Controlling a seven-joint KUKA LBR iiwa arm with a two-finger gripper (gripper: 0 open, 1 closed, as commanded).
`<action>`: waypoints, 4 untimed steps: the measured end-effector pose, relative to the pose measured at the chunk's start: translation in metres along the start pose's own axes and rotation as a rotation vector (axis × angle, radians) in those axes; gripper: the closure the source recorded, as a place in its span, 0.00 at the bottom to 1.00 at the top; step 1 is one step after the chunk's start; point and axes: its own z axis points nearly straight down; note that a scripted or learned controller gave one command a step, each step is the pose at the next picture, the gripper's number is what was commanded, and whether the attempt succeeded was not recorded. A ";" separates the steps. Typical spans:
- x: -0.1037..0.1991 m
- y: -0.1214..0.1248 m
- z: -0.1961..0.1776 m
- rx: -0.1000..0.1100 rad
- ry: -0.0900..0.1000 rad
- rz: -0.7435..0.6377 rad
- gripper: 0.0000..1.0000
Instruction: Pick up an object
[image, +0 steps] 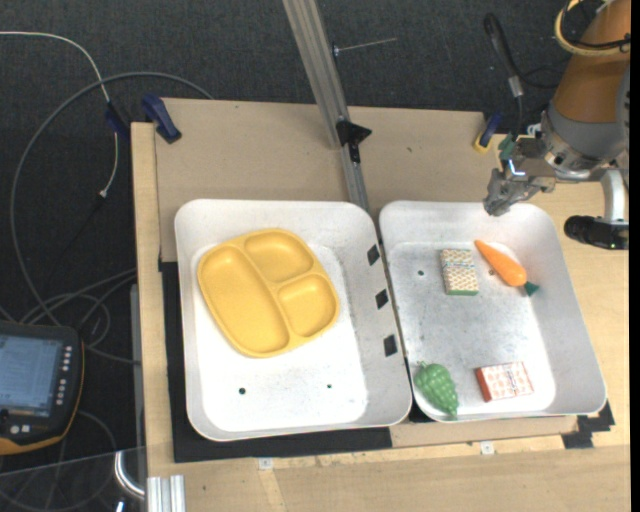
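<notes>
The right bin (560, 330) holds an orange carrot (500, 263) with a green tip at its back right. A small checkered block (459, 271) lies just left of the carrot. A green bumpy object (436, 387) rests at the bin's front left corner, and a red and white packet (504, 381) sits at the front right. My gripper (498, 203) hangs at the bin's back rim, above and behind the carrot, with nothing seen in it.
The left bin (200, 400) carries a yellow divided plate (267, 290). A metal post (325, 75) rises behind the bins. Cables and a handheld screen (35, 385) lie off the bench at left.
</notes>
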 end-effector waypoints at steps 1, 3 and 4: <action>0.000 0.001 -0.027 0.003 0.001 0.000 1.00; 0.104 -0.003 -0.028 0.011 0.005 -0.005 1.00; 0.160 -0.015 -0.016 0.013 0.006 -0.004 1.00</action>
